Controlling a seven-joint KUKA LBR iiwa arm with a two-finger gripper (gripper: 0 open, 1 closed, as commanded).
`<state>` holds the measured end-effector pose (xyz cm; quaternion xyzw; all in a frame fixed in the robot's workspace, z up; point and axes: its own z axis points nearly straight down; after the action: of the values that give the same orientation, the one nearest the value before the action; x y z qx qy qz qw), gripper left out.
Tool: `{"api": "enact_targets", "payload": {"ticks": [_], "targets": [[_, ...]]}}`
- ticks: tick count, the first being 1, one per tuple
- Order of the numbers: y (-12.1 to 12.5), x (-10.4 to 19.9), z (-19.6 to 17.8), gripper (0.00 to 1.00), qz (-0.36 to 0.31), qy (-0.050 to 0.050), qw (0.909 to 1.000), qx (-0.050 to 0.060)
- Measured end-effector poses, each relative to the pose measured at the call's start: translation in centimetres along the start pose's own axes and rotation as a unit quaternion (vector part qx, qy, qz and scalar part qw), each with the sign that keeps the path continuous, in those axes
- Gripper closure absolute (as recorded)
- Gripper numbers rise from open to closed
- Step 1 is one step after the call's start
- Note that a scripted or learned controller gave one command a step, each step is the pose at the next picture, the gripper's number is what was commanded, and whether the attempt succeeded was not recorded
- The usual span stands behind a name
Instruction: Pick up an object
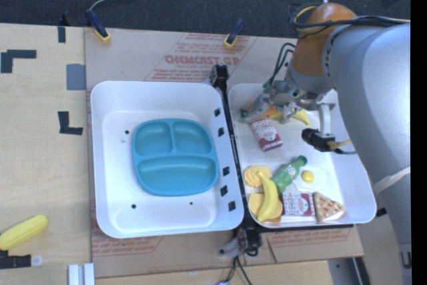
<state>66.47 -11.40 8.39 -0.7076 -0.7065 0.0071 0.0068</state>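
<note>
The grey arm with its orange band is reaching in from the right and hanging its two-finger gripper [283,105] low over the far end of the right-hand shallow white bin [357,173], just above a small red-and-white carton [265,133] lying flat on the bin floor; that carton looks like the likeliest target, since it is sitting nearest below the wrist. Whether the gripper is spread or closed cannot be told (the wrist and cabling are hiding its tip), and nothing is showing as held. The remaining toys are crowding the near end of the same bin: a green plastic bottle [289,173] lying tilted, a yellow toy banana [268,199] beside it, and a wedge of toy pizza [328,207] in the corner. The left-hand white bin [107,143] is holding a light-blue divided plastic plate [176,157], probably as a drop-off. A yellow toy corn cob [23,231] is lying out on the bench.
</note>
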Motion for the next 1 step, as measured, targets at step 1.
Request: {"api": "enact_targets", "payload": {"ticks": [1], "targets": [[-0.07, -0.01, -0.96, 1.0, -0.001, -0.001, 1.0, 0.002]]}}
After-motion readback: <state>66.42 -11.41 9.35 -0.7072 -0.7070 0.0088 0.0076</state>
